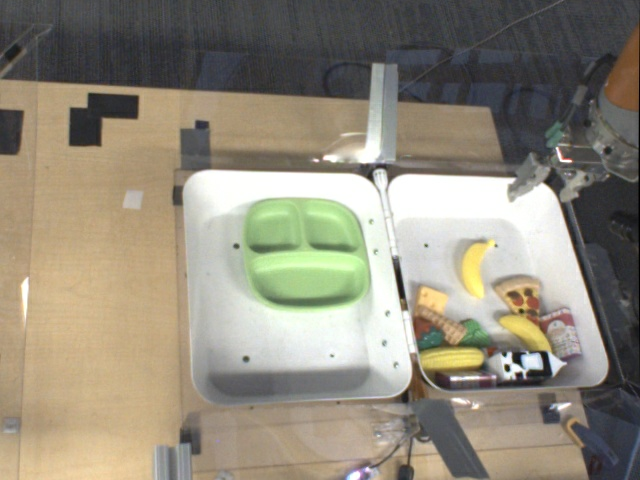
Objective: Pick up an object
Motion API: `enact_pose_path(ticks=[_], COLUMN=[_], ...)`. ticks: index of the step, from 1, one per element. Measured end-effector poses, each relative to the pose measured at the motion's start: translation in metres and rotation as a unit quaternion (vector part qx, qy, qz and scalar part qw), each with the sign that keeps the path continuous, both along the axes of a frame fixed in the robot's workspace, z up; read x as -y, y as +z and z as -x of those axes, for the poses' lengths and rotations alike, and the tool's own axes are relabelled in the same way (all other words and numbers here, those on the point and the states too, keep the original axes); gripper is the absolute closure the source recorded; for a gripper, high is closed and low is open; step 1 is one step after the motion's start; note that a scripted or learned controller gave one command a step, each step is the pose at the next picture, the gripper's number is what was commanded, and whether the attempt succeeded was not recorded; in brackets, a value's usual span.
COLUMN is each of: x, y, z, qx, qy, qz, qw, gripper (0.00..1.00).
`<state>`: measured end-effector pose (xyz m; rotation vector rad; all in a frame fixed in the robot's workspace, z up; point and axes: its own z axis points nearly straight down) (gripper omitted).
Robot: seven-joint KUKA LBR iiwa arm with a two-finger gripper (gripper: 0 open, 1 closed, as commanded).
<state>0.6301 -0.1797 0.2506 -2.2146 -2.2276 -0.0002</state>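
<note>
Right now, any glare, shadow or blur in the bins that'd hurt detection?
Camera view: soft overall, toys in the right bin blur together at its near edge; mild glare on the metal divider; grey shadow along the left bin's near wall; green plate evenly lit; gripper small and indistinct at the right bin's far corner.

Pincer (545,176) at upper right, arm (620,98) behind, nothing between fingers.
</note>
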Motion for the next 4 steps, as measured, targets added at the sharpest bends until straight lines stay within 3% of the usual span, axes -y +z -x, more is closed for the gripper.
enact_pose_path(ticks=[1, 2, 3, 4], x=[-0.004, -0.02, -0.022, -0.093], y=[-0.12, -0.159, -0.147, -0.025], z=[0.033, 0.079, 0.076, 0.062], qx=[0.003, 0.009, 0.012, 0.003], qy=[-0.005, 0.042, 0.043, -0.007], qz=[0.0004, 0.0021, 0.0004, 0.0002], qw=[1.0, 0.9991, 0.999, 1.0], gripper=[0.0, 0.0, 1.0, 1.0])
